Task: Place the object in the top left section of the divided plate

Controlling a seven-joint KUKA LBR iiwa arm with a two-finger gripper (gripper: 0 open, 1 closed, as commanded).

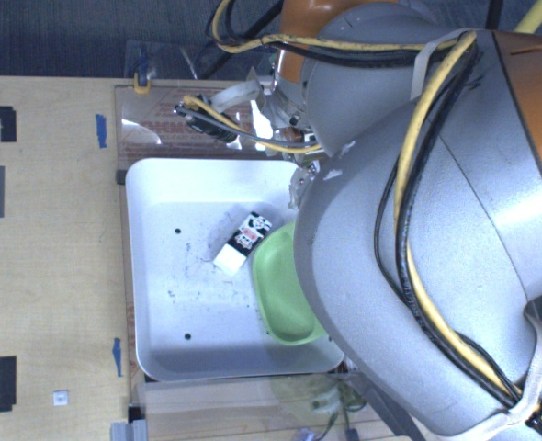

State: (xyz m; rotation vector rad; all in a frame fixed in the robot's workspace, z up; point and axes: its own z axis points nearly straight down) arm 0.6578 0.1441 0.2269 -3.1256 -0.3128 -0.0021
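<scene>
Camera view shows the small black-and-white block (242,241) lying in the white bin (161,200), just beside the green plate (280,292). I cannot tell the end effector's state behind the arm (418,246). Grasp across the block's narrow sides, I'd say.

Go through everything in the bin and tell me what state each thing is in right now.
Small black and white object: lying tilted on the bin floor, its end touching the plate's rim.
Green divided plate: resting in the white bin, mostly hidden under the arm.
</scene>
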